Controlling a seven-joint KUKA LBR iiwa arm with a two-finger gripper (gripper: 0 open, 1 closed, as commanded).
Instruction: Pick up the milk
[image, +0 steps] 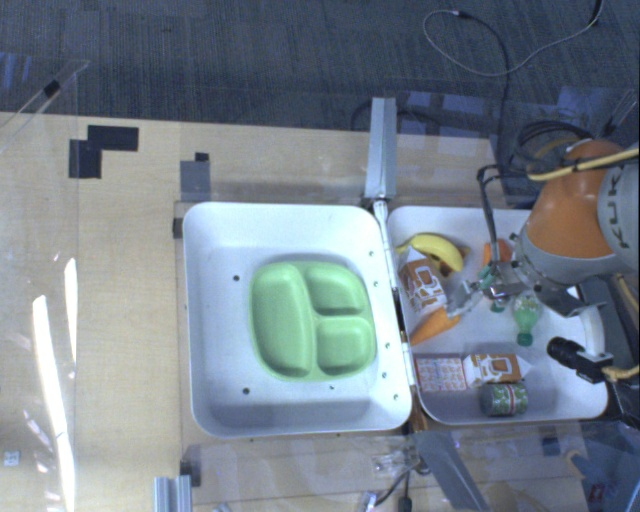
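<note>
While my arm (580, 215) reaches in from the right over the right bin (590, 405), my gripper (468, 297) hangs low near that bin's left side, pointing toward the divider between the two bins. Whether it is parted or closed I cannot tell; from this slant the tip is small and blurs into the things beneath it, and I see nothing clearly clamped in it.

Just beside my gripper, to its left, lies the milk (422, 283), a brown and white carton on its side close to the bin's left wall. A banana (438, 249) curves along the carton's upper edge, touching or nearly touching it. An orange carrot (436, 324) lies slanted below the carton, right under my gripper tip. A small green bottle (527, 317) sits under my wrist, and a thin orange item (489, 252) shows near the bin's back edge.

Toward the front of the same bin are a flat box with a red pattern (440, 374), a second brown and white carton (496, 368) just beside it, and a green can (503, 399) on its side, touching that carton's lower edge.

Over in the left bin (215, 300) rests a green divided tray (312, 319), lying flat near the middle, well apart from me
</note>
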